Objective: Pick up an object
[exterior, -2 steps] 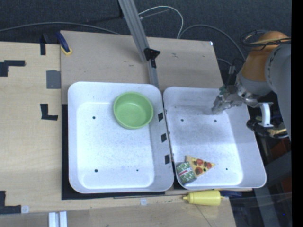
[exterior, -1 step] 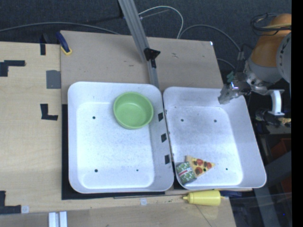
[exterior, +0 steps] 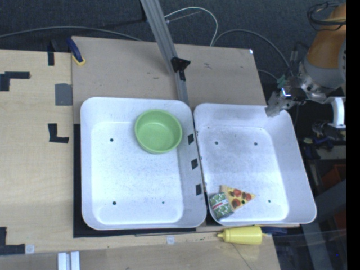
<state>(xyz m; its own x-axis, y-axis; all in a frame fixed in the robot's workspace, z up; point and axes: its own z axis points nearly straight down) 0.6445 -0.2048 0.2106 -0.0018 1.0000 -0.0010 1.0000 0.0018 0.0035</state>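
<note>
1. One arm is reaching in from the right, and its pincer (exterior: 274, 107) is hanging at the far right corner of the right bin (exterior: 292, 151), just over the rim; whether it is released or clenched I cannot tell, since it is showing as little more than a small grey tip.

2. Nothing is showing in its grasp, so I am judging the pick as not yet begun.

3. Nearest to the pincer is lying the pizza slice toy (exterior: 238, 196), toward the camera and a little leftward from it, at the opposite, near end of the same bin. Its long axis is running roughly left to right, with the point aiming right.

4. Touching or overlapping that slice on the side away from the pincer's line is sitting a small green packet (exterior: 220, 205), against the bin's left wall.

5. Farther off, the green bowl (exterior: 158, 131) is resting in the left bin (exterior: 98, 167), well to the pincer's left and only slightly nearer the camera.

6. Beyond the right bin's near rim, a yellow bottle (exterior: 243, 235) is lying on its side on the bench.

7. My judgement: the coming move is turning on a long travel toward the camera along the right bin, with the slice being the closest candidate.
</note>
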